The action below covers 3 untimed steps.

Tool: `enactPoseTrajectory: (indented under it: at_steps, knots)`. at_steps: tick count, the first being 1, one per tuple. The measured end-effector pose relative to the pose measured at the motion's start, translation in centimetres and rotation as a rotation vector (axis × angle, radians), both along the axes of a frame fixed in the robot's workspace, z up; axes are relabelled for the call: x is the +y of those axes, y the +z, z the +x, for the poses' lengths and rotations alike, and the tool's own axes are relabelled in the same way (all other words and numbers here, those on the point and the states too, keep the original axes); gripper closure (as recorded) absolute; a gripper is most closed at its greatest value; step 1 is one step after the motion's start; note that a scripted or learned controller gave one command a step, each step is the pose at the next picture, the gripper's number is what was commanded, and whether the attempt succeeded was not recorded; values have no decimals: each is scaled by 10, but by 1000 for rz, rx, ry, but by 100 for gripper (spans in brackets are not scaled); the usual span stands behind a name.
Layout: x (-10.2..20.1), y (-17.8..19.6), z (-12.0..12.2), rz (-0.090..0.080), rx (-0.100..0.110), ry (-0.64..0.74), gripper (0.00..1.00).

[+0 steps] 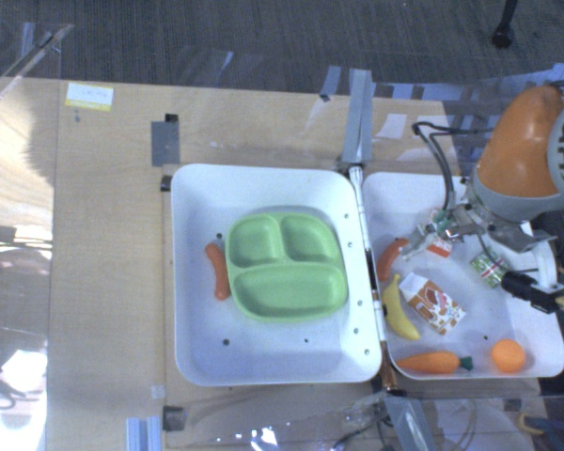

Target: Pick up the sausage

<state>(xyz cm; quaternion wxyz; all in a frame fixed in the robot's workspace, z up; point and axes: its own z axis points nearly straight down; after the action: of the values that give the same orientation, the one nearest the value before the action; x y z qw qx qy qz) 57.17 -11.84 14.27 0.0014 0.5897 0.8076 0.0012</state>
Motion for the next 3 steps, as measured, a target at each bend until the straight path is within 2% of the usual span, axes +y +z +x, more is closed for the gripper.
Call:
enactPoseTrajectory:
  at_steps: [1,2,3]
  knots:
    - [-6,-53,-57,-7,-12,348,0]
    - [-5,-41,-54,-9,-23,349,100]
    - [63,168,-12,-4,-7,389,100]
